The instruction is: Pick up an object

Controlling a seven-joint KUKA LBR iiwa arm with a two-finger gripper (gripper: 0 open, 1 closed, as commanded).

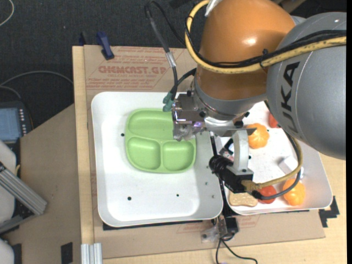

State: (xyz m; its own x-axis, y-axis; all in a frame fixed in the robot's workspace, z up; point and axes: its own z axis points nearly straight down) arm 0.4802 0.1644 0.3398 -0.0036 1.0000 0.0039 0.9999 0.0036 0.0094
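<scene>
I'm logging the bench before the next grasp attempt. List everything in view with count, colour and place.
plate: one, green, three compartments, in the left bin
bins: two, white, left bin beside right bin
toy fruit: two, orange, right bin; the second at its near edge
red piece: one, partly hidden, right bin
biscuit: one, tan, right bin's near-left corner
board: one, brown, red print, under the bins
clip: one, blue, board's far edge
arm: one, grey and orange
gripper: one, over the plate's right edge

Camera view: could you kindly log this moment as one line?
gripper: at right side of green plate | left bin: green plate | right bin: orange pieces | grasp: unconfirmed
</scene>
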